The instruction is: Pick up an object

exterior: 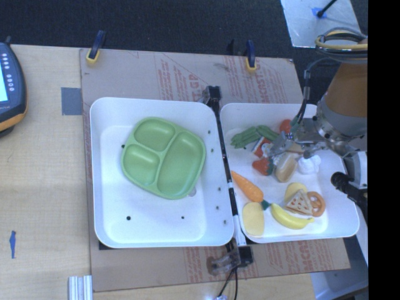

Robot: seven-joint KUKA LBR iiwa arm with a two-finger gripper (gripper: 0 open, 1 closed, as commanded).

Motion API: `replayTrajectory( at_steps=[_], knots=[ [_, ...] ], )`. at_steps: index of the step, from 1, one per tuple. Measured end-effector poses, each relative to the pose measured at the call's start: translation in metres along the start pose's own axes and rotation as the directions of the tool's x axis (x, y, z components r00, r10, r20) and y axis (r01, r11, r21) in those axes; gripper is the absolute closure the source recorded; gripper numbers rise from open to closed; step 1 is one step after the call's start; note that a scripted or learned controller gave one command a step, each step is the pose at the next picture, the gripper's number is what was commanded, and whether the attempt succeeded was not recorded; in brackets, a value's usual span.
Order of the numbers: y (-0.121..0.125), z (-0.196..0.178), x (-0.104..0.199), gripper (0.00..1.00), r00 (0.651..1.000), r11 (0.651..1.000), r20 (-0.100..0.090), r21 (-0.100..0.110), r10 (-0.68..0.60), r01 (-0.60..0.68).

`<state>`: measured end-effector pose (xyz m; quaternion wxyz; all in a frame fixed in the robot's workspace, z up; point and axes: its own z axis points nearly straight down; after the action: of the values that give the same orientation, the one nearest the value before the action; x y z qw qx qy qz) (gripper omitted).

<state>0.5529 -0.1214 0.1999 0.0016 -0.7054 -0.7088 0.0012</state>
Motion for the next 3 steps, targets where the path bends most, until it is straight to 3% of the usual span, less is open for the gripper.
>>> replayTrajectory(
  at_steps=[1, 2, 3],
  knots=[
    [0.085, 0.072, -0.056, 0.0, 1.0, 1.0, 0.002, 0.001, 0.001, -0.001],
    [0.107, 0.102, -0.066, 0.0, 1.0, 1.0, 0.003, -0.009, -0.003, 0.003],
    [0.106, 0.09, -0.067, 1.0, 1.0, 1.0, 0.003, -0.002, -0.006, 0.006]
  ],
)
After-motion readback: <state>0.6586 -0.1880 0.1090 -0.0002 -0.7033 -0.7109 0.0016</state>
